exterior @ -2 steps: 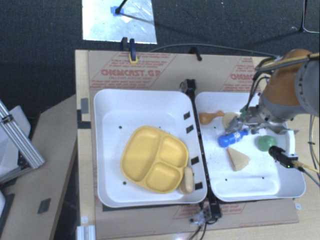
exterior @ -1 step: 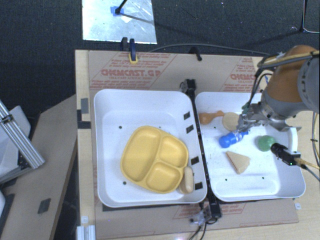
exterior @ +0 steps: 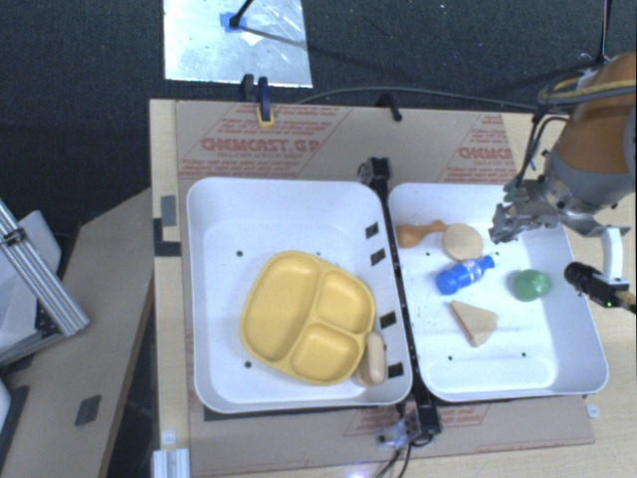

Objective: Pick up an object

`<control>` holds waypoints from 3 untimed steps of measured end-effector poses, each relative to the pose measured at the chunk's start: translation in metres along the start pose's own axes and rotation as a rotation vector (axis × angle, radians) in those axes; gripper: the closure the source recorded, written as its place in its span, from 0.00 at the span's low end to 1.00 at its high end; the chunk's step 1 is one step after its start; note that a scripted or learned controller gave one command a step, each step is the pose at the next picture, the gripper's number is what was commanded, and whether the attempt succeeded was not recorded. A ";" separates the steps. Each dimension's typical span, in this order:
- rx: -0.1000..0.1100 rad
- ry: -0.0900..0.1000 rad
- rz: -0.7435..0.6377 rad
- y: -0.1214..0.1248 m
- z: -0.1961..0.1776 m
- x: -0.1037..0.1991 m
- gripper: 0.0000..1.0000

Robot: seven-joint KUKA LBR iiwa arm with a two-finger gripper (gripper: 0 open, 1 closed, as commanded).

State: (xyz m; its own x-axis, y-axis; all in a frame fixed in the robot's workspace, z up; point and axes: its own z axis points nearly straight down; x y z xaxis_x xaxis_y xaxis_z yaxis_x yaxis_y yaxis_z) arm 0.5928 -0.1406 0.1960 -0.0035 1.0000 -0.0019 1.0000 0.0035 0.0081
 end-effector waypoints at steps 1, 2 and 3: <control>0.003 0.001 -0.001 0.002 -0.036 0.000 1.00; 0.006 0.003 -0.005 -0.015 -0.043 0.054 1.00; 0.008 0.004 -0.006 -0.021 -0.037 0.106 1.00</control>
State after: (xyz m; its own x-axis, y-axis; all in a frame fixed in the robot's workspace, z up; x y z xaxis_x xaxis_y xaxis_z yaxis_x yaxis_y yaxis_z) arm 0.5710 -0.0349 0.2324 -0.0093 1.0000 0.0018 1.0000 0.0093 -0.0002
